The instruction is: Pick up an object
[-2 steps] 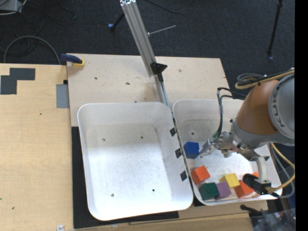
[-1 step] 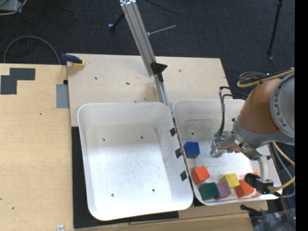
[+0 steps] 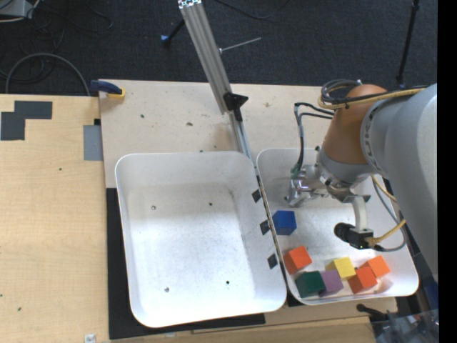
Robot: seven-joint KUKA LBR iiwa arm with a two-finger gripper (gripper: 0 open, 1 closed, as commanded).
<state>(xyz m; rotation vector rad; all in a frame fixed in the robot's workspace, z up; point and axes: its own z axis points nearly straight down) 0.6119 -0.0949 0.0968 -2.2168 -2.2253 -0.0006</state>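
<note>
The right bin (image 3: 265, 164) serves as landmark. The left bin (image 3: 136, 191) lies beside it, touching. Inside it, one cube (image 3: 285, 222) sits near its left wall; a cluster of cubes (image 3: 335, 271) lies along its front edge. The gripper (image 3: 301, 189) hangs just behind the lone cube.

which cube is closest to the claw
The blue cube, alone just below the claw; the other cubes cluster at the right bin's near end.

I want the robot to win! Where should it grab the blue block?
Probably from straight above, squeezing two opposite flat sides of the blue block. It sits alone in the right bin, apart from the other blocks, though the bin's left wall is close beside it.
</note>
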